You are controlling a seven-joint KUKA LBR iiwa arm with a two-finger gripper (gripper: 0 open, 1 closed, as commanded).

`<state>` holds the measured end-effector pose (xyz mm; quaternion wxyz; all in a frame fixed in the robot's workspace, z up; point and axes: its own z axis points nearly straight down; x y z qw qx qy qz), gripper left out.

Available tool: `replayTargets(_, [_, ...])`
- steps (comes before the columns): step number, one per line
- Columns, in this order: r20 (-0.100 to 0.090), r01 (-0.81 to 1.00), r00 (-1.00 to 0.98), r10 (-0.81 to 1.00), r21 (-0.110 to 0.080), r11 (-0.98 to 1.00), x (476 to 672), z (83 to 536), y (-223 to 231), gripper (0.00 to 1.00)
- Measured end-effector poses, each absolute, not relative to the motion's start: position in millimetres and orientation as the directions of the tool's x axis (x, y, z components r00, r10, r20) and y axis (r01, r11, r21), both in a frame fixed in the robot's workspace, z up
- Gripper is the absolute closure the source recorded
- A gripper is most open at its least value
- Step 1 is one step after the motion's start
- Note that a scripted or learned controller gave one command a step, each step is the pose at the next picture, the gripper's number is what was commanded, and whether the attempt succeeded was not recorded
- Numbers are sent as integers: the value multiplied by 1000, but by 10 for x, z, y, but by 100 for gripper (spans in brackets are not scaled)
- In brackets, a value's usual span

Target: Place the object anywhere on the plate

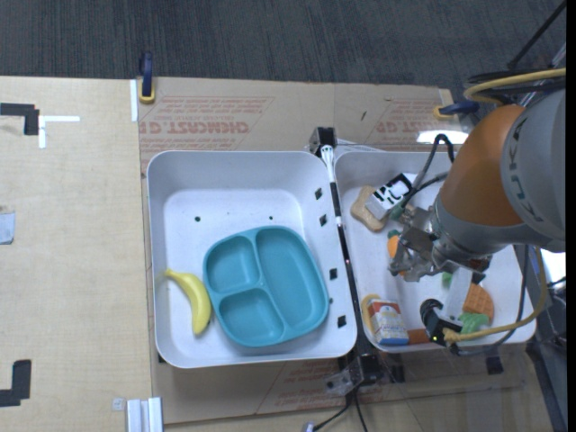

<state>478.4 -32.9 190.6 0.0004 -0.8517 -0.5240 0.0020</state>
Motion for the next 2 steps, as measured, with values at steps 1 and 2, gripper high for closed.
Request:
replayTargets(1, [-2, 829, 559, 829, -1, -559, 4791, 2148, 310, 100])
replayTargets(2, [-4, 790, 614, 790, -2, -614, 4779, 2203, 1205, 100])
